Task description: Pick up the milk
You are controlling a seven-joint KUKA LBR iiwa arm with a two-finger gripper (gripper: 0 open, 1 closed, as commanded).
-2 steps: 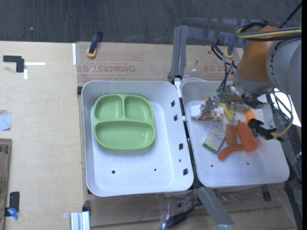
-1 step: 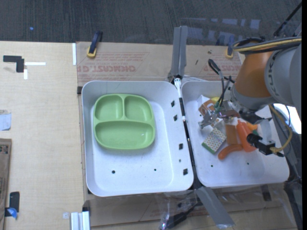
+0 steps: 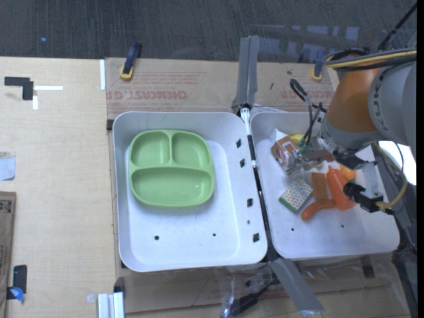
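Camera view: two white bins side by side, left bin (image 3: 132, 244) and right bin (image 3: 344, 240).
Plates: one green plate (image 3: 172, 167) with three sections, in the left bin, toward its far side.
Right bin items: about five, clustered at its far-left part; a brown-and-white carton, likely the milk (image 3: 285, 152), an orange piece (image 3: 328, 194), a checkered packet (image 3: 295, 194), something yellow (image 3: 297, 138).
Arm: one arm (image 3: 371, 105), bent down over the right bin.
Gripper (image 3: 306, 156): just beside the milk; grip state cannot be told.
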